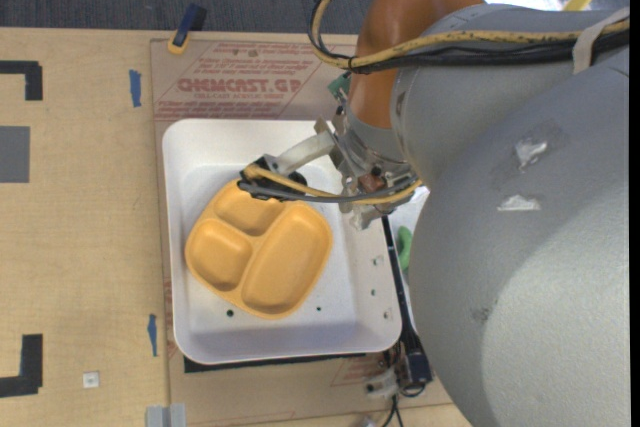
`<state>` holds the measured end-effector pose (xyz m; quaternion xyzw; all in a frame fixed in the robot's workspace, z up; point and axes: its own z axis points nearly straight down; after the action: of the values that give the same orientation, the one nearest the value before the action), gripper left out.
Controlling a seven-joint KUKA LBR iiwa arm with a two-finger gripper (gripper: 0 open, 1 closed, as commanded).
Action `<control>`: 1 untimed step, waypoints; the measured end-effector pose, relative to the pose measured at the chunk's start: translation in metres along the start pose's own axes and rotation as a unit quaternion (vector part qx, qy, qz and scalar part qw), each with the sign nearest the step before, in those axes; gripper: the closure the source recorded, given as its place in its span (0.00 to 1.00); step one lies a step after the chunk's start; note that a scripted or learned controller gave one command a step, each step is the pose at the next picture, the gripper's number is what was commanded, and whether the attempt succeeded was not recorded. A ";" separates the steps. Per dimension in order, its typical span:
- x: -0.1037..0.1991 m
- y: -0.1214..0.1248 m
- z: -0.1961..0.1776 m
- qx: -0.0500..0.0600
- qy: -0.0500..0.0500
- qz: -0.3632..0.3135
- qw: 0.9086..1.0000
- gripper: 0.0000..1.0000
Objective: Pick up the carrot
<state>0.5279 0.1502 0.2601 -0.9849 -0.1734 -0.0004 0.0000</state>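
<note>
One grey arm looms over the right side, hiding what lies beneath it, and reaches across the right wall of one white bin set on a printed cardboard sheet on the worktop. In that bin lies one yellow plate with three compartments, and the end effector hangs at the bin's right side, near the plate. I cannot tell whether it is open or carrying anything. One small green sliver peeks out just past the bin's right wall, under the arm, and I cannot tell where the carrot is.
</note>
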 end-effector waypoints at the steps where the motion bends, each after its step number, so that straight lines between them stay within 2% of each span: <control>1: -0.017 -0.054 0.043 0.001 -0.001 0.074 0.997 1.00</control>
<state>0.4935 0.1952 0.2175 -0.9950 -0.1001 0.0005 0.0004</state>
